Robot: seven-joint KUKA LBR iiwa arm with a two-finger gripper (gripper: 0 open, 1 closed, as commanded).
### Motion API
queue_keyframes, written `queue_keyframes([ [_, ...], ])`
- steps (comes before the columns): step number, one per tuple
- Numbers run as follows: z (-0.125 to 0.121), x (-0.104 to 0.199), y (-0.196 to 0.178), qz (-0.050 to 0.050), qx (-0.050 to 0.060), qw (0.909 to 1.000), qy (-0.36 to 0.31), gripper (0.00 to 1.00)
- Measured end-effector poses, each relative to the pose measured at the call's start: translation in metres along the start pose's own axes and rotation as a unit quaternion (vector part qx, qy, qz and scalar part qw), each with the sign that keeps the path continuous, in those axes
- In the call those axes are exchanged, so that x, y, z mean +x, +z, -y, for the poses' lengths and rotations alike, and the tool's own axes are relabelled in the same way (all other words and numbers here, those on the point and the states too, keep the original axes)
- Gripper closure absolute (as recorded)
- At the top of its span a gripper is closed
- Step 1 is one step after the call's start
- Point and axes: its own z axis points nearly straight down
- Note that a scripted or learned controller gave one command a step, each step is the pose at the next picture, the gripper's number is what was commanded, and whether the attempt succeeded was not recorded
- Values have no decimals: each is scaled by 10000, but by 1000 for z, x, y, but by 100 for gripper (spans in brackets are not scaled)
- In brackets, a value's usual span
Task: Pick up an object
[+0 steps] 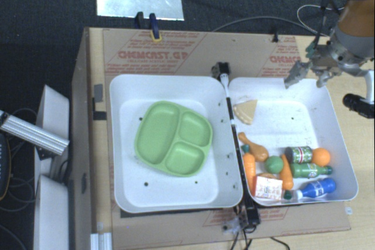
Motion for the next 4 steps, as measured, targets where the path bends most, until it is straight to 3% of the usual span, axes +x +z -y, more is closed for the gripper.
queue_keyframes([
  [1,-16,-39,118,-5,28,10000,15,0],
  [2,61,-58,165,-1,15,10000,15,0],
  [3,140,-50,165,-3,15,10000,18,0],
  [4,138,-50,154,2,-14,10000,12,100],
])
